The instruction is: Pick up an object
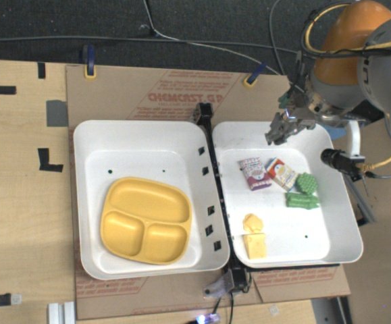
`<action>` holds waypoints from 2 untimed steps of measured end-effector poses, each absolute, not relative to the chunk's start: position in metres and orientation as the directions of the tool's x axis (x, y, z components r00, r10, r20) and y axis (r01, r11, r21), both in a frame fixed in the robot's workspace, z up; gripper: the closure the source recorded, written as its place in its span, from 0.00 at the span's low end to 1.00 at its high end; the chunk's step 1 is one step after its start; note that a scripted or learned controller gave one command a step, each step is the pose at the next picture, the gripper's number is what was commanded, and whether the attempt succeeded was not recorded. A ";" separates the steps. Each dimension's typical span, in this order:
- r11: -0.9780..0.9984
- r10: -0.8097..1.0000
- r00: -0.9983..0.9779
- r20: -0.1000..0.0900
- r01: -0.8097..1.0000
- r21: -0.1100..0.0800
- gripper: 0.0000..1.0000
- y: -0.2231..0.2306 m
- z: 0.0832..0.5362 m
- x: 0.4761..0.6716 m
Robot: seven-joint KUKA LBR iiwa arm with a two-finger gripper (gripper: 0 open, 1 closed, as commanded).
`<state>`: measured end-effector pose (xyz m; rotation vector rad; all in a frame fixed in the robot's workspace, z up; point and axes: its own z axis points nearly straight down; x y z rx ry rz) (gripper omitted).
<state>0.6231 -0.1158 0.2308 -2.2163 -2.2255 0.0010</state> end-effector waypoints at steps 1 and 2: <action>0.004 1.000 -0.004 0.000 1.000 -0.002 1.00 -0.068 0.221 0.634; 0.006 1.000 -0.006 0.001 1.000 -0.002 1.00 -0.013 0.213 0.643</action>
